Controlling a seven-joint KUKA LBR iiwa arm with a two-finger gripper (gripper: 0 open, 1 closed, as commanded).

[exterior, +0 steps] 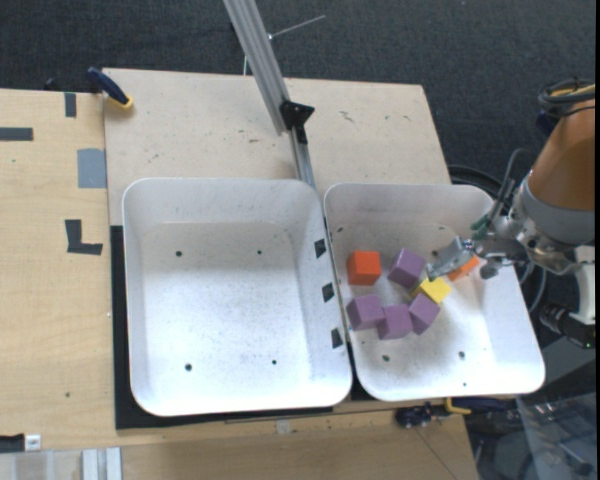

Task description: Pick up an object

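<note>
In the right bin [500, 363] lie an orange cube [364, 266], a yellow cube [435, 290] and several purple cubes, one [407, 268] beside the orange cube and a cluster [392, 317] nearer the front. My gripper [448, 260] reaches in from the right, low over the bin, just above and right of the yellow cube. A small orange piece [466, 266] shows right against the gripper's underside; whether it is held I cannot tell.
The left bin [140, 268] stands beside the right one, sharing a raised middle rim [325, 268]. A slanted metal rail [265, 53] crosses the back of the bench. The arm's orange band [570, 163] and cables hang over the right bin's right edge.
</note>
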